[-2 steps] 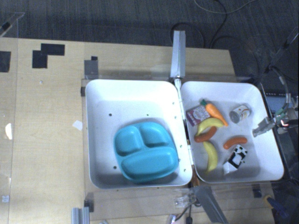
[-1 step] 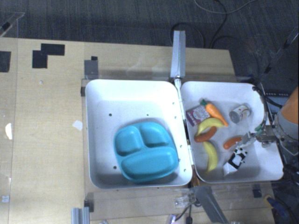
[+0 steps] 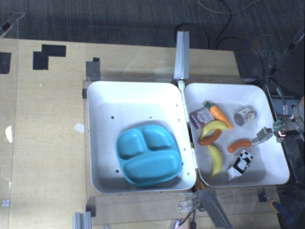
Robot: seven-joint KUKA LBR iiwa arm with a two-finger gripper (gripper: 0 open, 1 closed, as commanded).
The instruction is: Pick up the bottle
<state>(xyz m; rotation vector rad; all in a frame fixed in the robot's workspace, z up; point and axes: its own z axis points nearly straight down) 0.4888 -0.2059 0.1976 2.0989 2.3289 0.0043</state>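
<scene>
Nearest, find the black-and-white bottle [image 3: 241, 162] lying beside a banana [image 3: 215, 159] at the right bin's [image 3: 282, 174] front, arm [image 3: 286, 128] hanging just beyond for a reach down, jaws too blurred to judge

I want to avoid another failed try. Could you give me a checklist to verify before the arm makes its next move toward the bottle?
1. Target identified: cannot tell. The black-and-white item may be the bottle; the silver cylinder looks more like a can.
2. Gripper inside the right bin: ok, near its right wall.
3. Gripper over a candidate: not ok. It sits between the two, beside the red sausage.
4. Black-and-white item free of neighbours: ok, apart from the banana.
5. Blue plate out of the way: ok, in the left bin.
</scene>
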